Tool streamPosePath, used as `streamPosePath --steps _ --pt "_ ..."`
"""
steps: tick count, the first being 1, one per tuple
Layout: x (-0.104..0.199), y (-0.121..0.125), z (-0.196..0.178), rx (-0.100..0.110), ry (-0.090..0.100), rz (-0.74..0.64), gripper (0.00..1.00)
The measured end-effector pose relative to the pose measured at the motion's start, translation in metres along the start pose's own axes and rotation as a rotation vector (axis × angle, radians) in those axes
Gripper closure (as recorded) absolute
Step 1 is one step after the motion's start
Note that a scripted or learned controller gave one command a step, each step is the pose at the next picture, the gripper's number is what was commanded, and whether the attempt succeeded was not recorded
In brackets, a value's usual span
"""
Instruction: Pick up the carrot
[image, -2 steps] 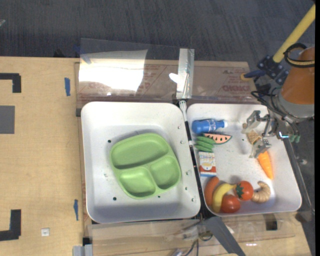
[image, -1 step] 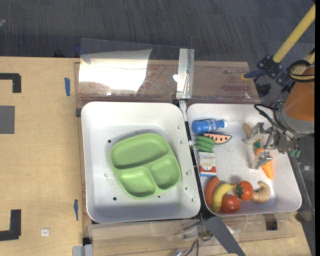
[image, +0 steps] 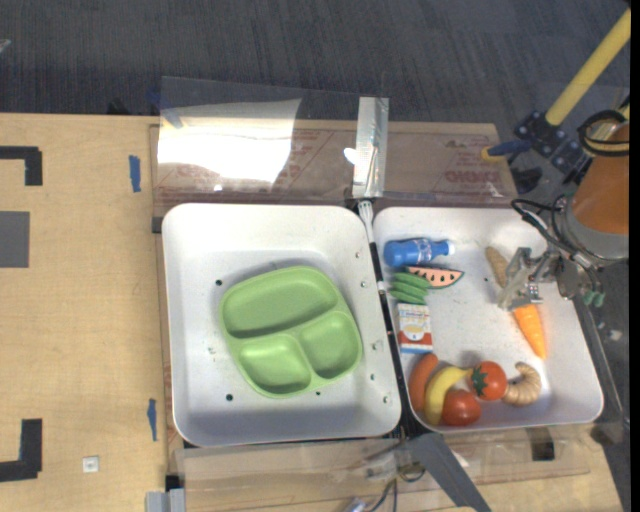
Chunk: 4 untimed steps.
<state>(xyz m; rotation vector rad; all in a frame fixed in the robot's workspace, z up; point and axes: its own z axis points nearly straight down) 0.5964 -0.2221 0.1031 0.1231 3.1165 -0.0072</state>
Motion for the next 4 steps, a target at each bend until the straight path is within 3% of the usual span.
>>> streamPosePath --steps 1,2,3,4 --pt "0.000 0.000 0.001 -0.001 0.002 0.000 0.00" --pt "0.033 -0.004 0.013 -0.004 0.012 -0.149 0.00" --pt "0.028 -0.002 0.000 0.000 -0.001 -0.151 1.00" --pt "0.096 -0.009 0.010 -0.003 0.008 -0.457 1.00"
